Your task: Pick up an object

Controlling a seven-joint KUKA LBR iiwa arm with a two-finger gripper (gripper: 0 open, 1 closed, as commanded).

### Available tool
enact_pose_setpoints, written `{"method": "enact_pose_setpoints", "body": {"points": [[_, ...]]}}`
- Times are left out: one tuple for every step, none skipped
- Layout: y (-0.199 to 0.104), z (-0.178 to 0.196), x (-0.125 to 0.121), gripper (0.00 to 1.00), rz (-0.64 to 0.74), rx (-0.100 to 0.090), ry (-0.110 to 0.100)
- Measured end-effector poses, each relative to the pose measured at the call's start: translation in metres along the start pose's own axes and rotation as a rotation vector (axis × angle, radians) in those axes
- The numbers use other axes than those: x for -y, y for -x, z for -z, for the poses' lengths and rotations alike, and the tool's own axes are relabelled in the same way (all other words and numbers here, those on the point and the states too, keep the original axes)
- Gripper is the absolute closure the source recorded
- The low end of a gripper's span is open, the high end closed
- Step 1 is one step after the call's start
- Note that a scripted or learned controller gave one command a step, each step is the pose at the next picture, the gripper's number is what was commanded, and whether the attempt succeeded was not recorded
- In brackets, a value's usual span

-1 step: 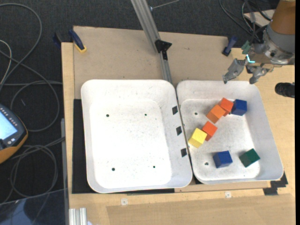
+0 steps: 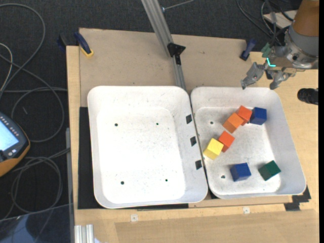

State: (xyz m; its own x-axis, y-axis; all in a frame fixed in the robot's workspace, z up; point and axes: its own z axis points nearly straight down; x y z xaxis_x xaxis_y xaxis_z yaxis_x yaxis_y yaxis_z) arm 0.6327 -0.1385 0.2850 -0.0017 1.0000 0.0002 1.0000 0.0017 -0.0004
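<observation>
Seven small coloured blocks lie in the right-hand shallow white bin (image 2: 288, 151): two blue cubes, one at the far side (image 2: 258, 115) and one near the front (image 2: 240, 171); three orange blocks, two touching near the far blue cube (image 2: 244, 113) (image 2: 233, 122) and a third (image 2: 226, 139) lower down against a single yellow cube (image 2: 213, 148); and one dark green cube (image 2: 269, 169) by the front right corner. Beside it, the left-hand shallow white bin (image 2: 136, 153) has only dark specks on its floor. Both bins rest on a pale wooden bench (image 2: 126, 54) with blue clamps at its far edge, a slanting metal rail (image 2: 159, 24) crossing it, and dark carpet with black cables around. Beyond the right bin's far rim hangs the grey two-finger gripper (image 2: 263, 80), its fingers spread apart with nothing between them; all blocks lie well in front of it, the far blue cube nearest.
</observation>
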Motion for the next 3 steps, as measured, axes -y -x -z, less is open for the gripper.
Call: {"method": "enact_pose_setpoints", "body": {"points": [[-0.006, -0.043, 0.000, 0.00, 0.000, -0.001, -0.005], [-0.006, -0.105, -0.005, 0.00, -0.001, -0.001, -0.007], [-0.009, -0.164, -0.004, 0.00, -0.002, 0.003, 0.003]]}}
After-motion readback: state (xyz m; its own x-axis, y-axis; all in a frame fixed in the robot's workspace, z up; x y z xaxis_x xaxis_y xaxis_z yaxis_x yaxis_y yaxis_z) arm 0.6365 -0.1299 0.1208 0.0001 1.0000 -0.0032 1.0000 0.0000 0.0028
